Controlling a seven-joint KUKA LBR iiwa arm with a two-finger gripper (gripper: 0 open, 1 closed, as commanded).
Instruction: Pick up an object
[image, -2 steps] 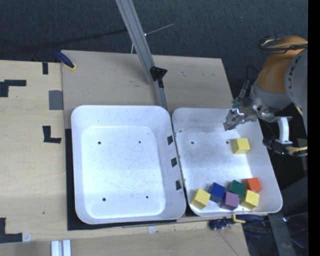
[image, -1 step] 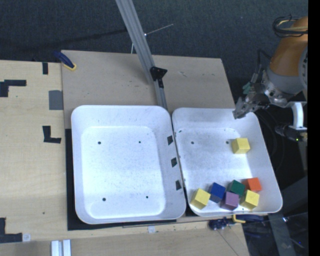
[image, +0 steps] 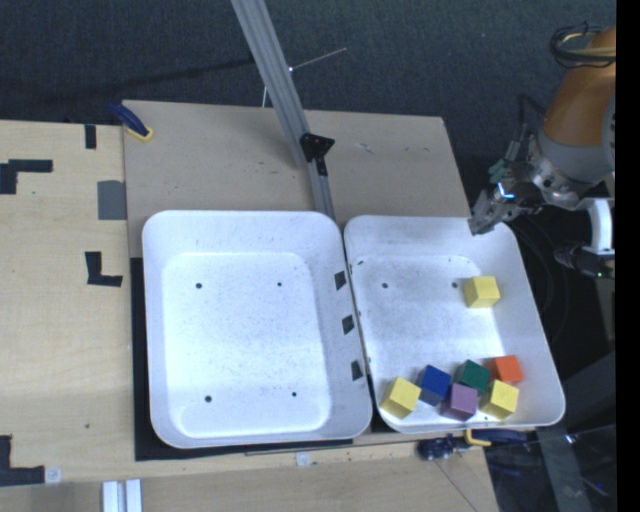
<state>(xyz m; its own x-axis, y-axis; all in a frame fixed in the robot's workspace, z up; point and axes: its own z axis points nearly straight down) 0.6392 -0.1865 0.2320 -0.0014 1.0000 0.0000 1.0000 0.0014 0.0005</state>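
Pale wood bench (image: 60, 330) carries two shallow white bins side by side on a dark mat, with dark floor beyond its far edge. At the far right corner of the right bin (image: 420, 250) hangs the gripper (image: 487, 213), just over the rim; whether it is spread or pressed together cannot be told.

Nearest to it, a yellow cube (image: 482, 291) sits alone by the bin's right wall. The others crowd the near edge: an orange cube (image: 508, 369), a green cube (image: 473, 376), a blue cube (image: 435, 383), a purple cube (image: 463, 400), and two more yellow ones (image: 502, 399) (image: 401, 397) at either end of the cluster. All are plain, with no readable writing.

The left bin (image: 160, 240) lies beside it. A grey metal bar (image: 285, 90) slants across the bench's far edge.
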